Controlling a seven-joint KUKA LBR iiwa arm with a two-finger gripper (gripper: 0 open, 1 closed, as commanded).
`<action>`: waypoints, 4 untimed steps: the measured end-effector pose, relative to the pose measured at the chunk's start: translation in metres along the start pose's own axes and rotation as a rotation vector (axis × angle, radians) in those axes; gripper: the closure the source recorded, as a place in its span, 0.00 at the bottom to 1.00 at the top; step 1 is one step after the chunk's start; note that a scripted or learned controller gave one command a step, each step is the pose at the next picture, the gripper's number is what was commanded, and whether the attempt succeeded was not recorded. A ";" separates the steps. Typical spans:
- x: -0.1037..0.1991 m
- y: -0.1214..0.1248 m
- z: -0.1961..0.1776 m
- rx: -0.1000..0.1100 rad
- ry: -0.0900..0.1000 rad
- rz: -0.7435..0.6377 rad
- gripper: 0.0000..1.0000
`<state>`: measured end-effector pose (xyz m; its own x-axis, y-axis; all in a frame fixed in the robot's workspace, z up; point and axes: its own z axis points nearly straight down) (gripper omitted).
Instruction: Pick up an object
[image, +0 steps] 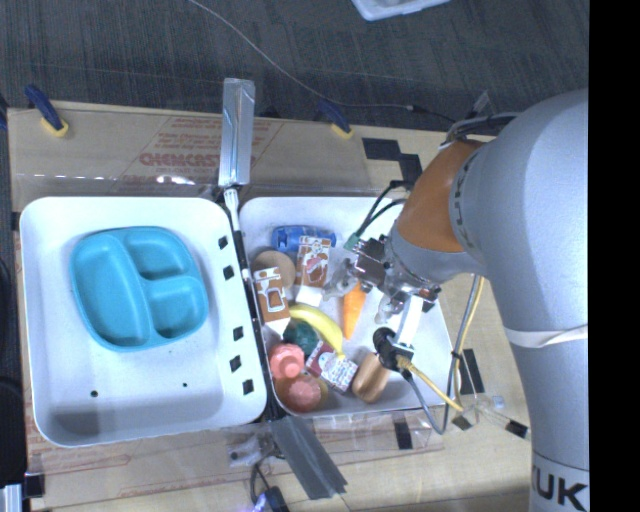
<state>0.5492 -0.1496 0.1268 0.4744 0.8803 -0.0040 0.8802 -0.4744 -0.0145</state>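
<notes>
Claw (385, 300) sits low in the right bin (345, 207), near its right wall, hung off the grey arm (520, 220) with the orange band (432, 205). Can't tell how far it's open or whether it has hold of anything; the wrist hardware blocks the tips.

Carrot (352, 308) lies just left of the claw, upright in the view, touching or nearly touching it. Banana (318, 324) is left of the carrot, curving toward the near side. Brown bun-like item (370, 377) is near the bin's near wall, just below the claw. Red-and-white packet (338, 371) is beside it, then a pink cup (286, 361) and a reddish fruit (303, 393) in the near-left corner. Two small cartons (313, 265) and a blue pack (295, 237) sit toward the far side, a brown round item (272, 266) left of them.

Left bin (120, 400) holds a blue divided tray (140, 285). Both bins rest on the surface (120, 135).
</notes>
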 end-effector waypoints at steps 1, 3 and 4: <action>-0.042 -0.010 0.035 -0.011 0.004 -0.095 0.00; -0.042 -0.010 0.035 -0.012 0.004 -0.096 0.00; -0.042 -0.010 0.035 -0.012 0.004 -0.096 0.00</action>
<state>0.5199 -0.1821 0.0919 0.3880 0.9217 0.0005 0.9217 -0.3880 -0.0027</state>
